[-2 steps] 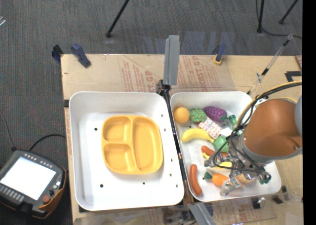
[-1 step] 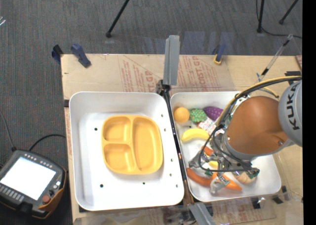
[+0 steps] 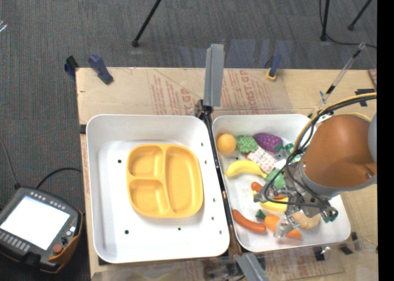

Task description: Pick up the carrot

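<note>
The carrot (image 3: 271,222) is a small orange piece with a green top, lying near the front of the right bin (image 3: 335,236); the gripper partly covers it. My gripper (image 3: 281,212) hangs low over the toy pile in that bin, right above the carrot and a yellow piece (image 3: 275,206). The arm's orange band (image 3: 338,150) hides the bin's right side. An orange tip (image 3: 295,234) pokes out below the gripper, and I cannot tell if it belongs to the carrot.
The right bin also holds an orange fruit (image 3: 226,143), a green item (image 3: 247,143), purple grapes (image 3: 268,141), a banana (image 3: 245,169) and a red sausage (image 3: 248,222). A yellow divided plate (image 3: 165,180) lies in the left bin (image 3: 104,212).
</note>
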`<state>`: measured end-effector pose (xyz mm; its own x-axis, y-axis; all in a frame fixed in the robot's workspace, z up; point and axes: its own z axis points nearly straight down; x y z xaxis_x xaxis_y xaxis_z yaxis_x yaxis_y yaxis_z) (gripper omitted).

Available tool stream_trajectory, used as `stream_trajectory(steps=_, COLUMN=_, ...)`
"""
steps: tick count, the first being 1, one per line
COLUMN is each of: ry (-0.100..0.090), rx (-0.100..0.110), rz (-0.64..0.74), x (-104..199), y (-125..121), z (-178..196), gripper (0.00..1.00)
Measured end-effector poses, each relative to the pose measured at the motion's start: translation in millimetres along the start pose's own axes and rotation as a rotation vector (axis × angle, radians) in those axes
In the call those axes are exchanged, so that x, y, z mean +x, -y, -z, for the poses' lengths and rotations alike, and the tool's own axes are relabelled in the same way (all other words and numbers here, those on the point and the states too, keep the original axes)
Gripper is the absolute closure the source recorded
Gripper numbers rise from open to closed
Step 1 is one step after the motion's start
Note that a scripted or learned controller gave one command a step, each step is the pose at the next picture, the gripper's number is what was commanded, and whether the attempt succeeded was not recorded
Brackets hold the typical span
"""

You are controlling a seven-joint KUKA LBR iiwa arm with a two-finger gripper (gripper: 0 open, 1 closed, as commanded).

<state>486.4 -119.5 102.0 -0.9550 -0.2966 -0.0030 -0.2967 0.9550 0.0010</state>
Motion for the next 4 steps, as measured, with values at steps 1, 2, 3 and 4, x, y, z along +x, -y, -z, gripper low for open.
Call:
stream_trajectory(steps=1, ry=0.000, rx=-0.001, rz=0.298, x=6.0, y=16.6, z=-15.4, gripper=0.00)
stream_trajectory(steps=2, ry=-0.004, rx=-0.003, rz=0.385, x=2.2, y=-7.3, z=-15.6, gripper=0.00)
stream_trajectory(steps=3, ry=-0.001, rx=-0.002, rz=0.609, x=-1.4, y=-18.7, z=-15.3, gripper=0.00)
stream_trajectory(steps=4, ry=-0.005, rx=0.003, rz=0.568, x=-0.2, y=-30.5, z=-14.2, gripper=0.00)
